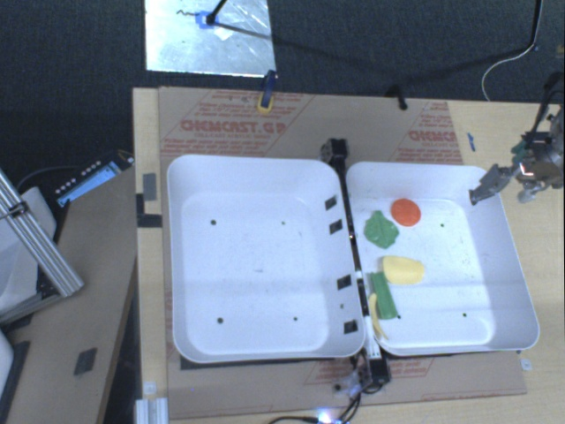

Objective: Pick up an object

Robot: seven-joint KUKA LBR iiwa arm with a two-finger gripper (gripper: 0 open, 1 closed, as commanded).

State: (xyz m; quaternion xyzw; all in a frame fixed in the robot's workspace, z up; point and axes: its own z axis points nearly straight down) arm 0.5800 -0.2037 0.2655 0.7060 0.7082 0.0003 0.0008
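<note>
The right bin (503, 263) holds several small items near its left side. An orange round piece (405, 211) lies beside a green leafy piece (380, 229). Below them rest a yellow lump (403, 269), a green stick (382, 294) and a thin yellow piece (374, 313). My gripper (506, 191) hangs over the bin's upper right corner, well to the right of the items. It is open, with nothing between its fingers (485, 185).
The left bin (256, 254) sits next to the right one, joined by a black clipped divider (349, 237). Both rest on a cardboard sheet (229, 122). A shiny metal plate (208, 23) lies at the back and an aluminium frame (31, 237) stands at the far left.
</note>
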